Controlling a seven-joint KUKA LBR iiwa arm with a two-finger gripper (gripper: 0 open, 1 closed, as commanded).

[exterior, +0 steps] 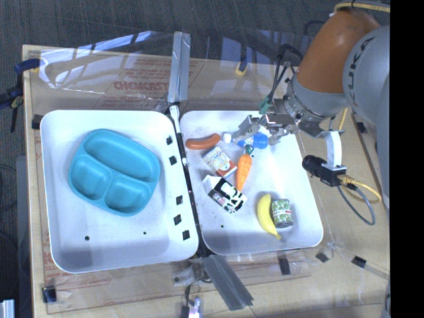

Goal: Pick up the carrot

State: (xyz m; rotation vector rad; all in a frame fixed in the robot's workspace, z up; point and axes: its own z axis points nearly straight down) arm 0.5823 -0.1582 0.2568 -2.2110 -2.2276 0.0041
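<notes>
An orange carrot (243,170) lies in the right bin (301,227), its green top pointing toward the far side. My gripper (255,136) hangs just above and behind the carrot's top end, over a small blue object (260,140). Nothing shows between its fingers. The arm's orange band (334,45) rises to the upper right.
Around the carrot lie a sausage (202,142), a small snack packet (218,159), a black and white toy (226,195), a banana (266,214) and a green-labelled can (283,213). The left bin (63,244) holds a blue divided plate (116,171). A black cable connector (323,168) hangs right of the bin.
</notes>
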